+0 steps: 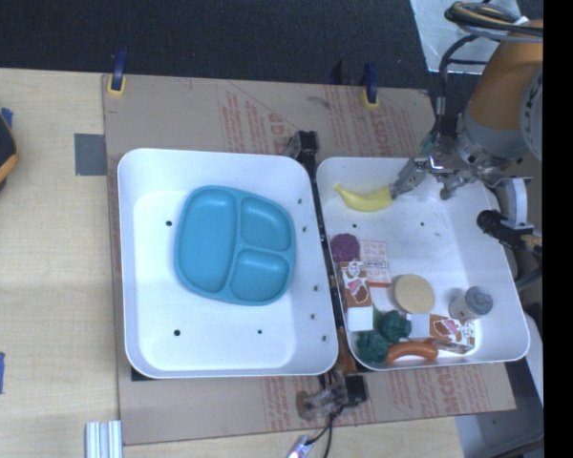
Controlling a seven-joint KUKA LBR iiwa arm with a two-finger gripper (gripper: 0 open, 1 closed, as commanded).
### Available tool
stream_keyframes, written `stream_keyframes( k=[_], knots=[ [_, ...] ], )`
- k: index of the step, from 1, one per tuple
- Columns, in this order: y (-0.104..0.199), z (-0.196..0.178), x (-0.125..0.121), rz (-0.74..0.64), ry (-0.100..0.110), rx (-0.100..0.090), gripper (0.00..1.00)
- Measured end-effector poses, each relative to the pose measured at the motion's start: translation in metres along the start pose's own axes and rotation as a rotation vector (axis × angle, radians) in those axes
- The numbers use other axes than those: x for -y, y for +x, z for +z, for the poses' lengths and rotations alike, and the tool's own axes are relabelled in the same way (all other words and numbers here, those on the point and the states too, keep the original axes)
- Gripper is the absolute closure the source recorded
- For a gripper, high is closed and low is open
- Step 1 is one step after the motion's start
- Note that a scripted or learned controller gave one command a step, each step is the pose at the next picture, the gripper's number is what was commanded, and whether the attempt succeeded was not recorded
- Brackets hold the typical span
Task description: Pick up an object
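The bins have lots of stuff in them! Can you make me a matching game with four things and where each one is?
Things:
1. banana
2. blue divided plate
3. purple disc
4. orange sausage

Places:
A. near front edge of the right bin
B. middle of the left bin
C. back of the right bin, beside the pincer
D. by the right bin's left wall

Pairs: 1-C, 2-B, 3-D, 4-A
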State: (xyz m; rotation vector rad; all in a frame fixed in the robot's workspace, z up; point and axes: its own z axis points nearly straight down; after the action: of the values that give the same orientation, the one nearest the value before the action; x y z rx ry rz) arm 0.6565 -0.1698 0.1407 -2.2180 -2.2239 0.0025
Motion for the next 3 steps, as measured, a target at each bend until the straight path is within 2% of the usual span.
stream_keyframes(
  k=[1, 2, 3],
  knots=[
    [-0.043, -0.091, 0.000, 0.000, -0.002, 0.001, 0.00],
    [0.002, -0.002, 0.078, -0.001, 0.004, -0.001, 0.00],
    [-0.042, -0.017, 0.008, -0.001, 0.000, 0.000, 0.00]
  ],
)
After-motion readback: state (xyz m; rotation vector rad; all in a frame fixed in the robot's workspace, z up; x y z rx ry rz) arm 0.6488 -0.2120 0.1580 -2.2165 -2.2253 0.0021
